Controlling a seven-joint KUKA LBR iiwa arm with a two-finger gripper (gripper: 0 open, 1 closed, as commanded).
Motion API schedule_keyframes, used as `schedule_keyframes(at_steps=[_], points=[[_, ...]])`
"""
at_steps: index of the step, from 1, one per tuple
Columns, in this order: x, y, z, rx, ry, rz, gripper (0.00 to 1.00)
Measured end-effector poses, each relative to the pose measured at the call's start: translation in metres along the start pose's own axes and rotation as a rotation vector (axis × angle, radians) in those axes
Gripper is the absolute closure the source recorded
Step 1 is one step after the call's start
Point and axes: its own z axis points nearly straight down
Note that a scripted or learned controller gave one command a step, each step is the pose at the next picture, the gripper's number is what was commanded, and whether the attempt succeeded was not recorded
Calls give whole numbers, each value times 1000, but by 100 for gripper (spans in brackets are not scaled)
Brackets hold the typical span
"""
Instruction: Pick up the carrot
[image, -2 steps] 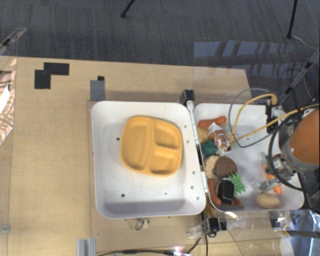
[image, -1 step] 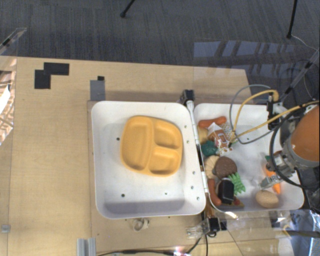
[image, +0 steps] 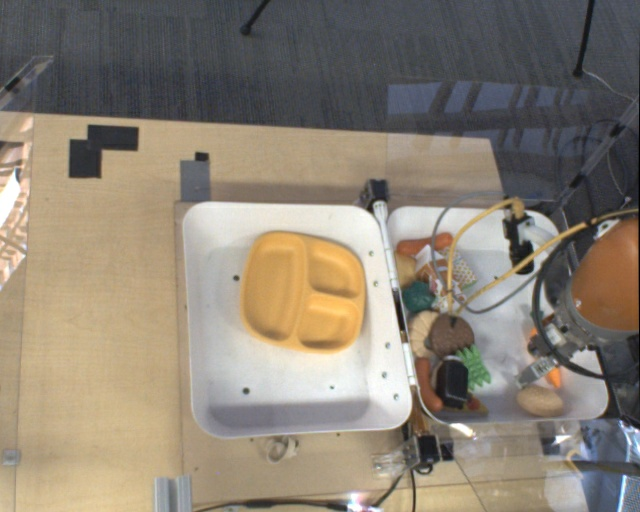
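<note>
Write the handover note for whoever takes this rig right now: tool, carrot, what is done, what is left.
Tool: low at the right end of the right bin, near its front; whether it is open or shut cannot be told.
Carrot: a small orange piece shows right at the tool tip, probably the carrot; it cannot be told whether it is gripped.
Nearby: a tan rounded item sits just in front of it. The yellow divided plate lies in the left bin.
Done: the arm has reached the bin.
Left: confirm a grip, then lift.

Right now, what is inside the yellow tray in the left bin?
The yellow tray shows three bare compartments with nothing in them. It hides the floor of the left bin underneath.
</note>
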Motion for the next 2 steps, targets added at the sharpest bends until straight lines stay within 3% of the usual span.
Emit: schedule_keyframes(at_steps=[2], points=[[0,-8,-23,18,3,7,100]])
